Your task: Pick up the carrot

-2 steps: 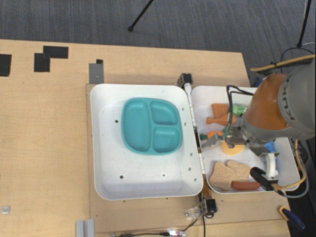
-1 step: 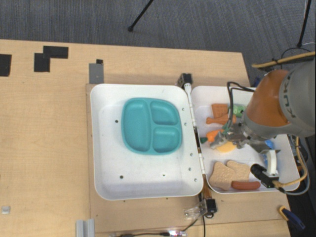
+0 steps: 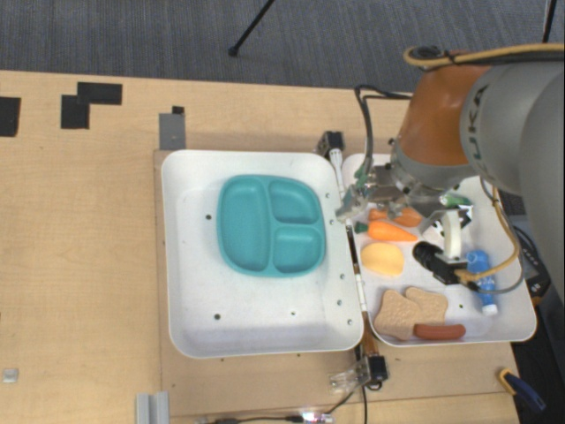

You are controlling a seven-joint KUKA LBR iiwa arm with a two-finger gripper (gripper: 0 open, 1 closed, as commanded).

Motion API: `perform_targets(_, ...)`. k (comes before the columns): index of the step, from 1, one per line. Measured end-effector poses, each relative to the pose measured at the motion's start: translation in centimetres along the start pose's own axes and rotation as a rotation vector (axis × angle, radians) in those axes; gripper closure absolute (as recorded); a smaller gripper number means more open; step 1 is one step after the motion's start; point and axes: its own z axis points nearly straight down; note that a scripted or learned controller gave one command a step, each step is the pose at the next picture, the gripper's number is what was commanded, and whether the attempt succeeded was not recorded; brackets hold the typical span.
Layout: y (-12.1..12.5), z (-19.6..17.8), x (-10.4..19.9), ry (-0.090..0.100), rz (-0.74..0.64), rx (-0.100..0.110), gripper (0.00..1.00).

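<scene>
Right bin (image 3: 516,325): carrot (image 3: 391,231) under gripper (image 3: 381,203)

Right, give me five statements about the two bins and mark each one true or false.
1. The teal divided plate lies in the left bin. True.
2. The carrot lies on the teal divided plate. False: it lies in the right bin, beside the gripper.
3. The sausage sits near the right bin's front edge. True.
4. The bread slices are stacked in the left bin. False: they lie in the right bin, next to the sausage.
5. A yellow rounded food piece lies just below the carrot. True.
</scene>
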Motion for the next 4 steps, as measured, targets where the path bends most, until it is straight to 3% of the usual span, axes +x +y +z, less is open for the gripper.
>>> perform_targets(1,-7.1,0.5,3.9,0.000,-0.461,0.015,1.00)
perform_targets(2,-2.7,-15.9,-2.0,-0.013,-0.495,-0.007,1.00)
perform_targets(3,-2.9,-15.3,-1.7,-0.006,-0.499,0.006,0.00)
perform_targets(4,-4.5,-0.8,0.7,0.003,-0.569,0.023,0.00)
